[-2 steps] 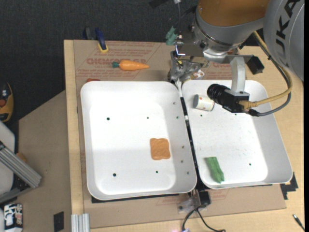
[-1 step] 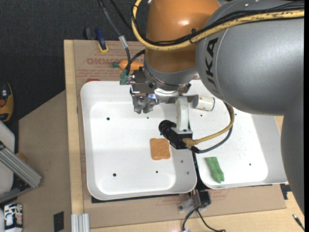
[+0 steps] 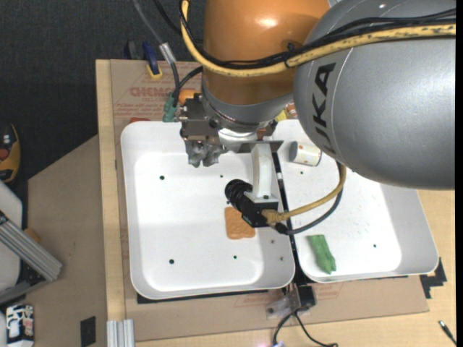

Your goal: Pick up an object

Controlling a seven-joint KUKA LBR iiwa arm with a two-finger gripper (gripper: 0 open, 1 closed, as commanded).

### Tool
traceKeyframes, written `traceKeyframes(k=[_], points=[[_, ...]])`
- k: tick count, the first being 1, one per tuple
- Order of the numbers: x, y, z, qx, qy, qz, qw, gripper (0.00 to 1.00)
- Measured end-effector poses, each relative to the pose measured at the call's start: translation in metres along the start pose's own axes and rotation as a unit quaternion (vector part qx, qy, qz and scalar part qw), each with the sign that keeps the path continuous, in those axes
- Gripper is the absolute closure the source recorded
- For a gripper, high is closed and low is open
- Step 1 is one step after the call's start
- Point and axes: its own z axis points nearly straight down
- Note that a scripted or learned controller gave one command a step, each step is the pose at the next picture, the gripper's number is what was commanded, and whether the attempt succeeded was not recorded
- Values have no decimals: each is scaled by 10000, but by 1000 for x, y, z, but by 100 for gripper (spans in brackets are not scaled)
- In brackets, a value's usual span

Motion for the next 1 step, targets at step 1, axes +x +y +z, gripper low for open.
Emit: traceKeyframes(k=[1], points=[[-2, -12, 79, 61, -24, 21, 10000, 100]])
